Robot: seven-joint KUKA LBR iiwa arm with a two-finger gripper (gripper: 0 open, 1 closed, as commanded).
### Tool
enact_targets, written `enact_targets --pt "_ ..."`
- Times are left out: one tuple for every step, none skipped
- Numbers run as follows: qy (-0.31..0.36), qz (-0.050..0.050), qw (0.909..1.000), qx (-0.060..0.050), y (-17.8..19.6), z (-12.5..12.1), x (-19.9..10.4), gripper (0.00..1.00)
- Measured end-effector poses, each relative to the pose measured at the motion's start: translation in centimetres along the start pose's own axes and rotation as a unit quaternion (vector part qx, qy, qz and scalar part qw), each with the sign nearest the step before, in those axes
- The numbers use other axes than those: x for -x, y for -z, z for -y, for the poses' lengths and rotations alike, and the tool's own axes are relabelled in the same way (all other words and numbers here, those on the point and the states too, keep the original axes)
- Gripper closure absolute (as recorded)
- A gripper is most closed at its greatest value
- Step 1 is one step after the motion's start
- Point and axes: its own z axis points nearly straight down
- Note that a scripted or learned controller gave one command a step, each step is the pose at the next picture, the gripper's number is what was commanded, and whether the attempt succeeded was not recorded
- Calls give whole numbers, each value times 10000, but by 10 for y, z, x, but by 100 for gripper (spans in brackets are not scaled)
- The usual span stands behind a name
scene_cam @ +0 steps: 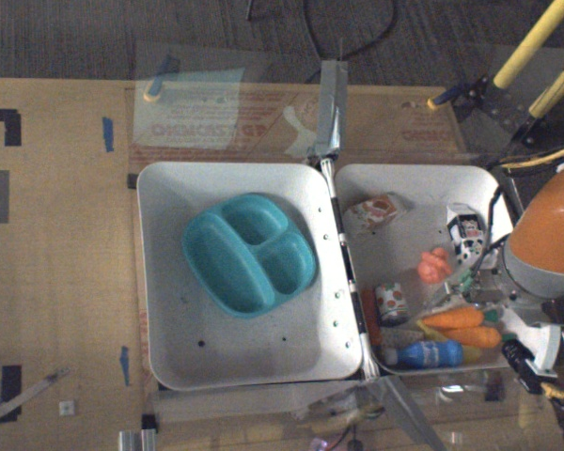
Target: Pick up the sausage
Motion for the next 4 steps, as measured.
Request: enact_targets --pt "316 14 9995 13 0 -41 -43 0" --pt "-155 5 9999 -6 -1 -102 -20 0" --pt "-206 4 9998 -37 80 -157 -29 0" --pt "1175 -13 9931 -46 12 -87 -52 0"
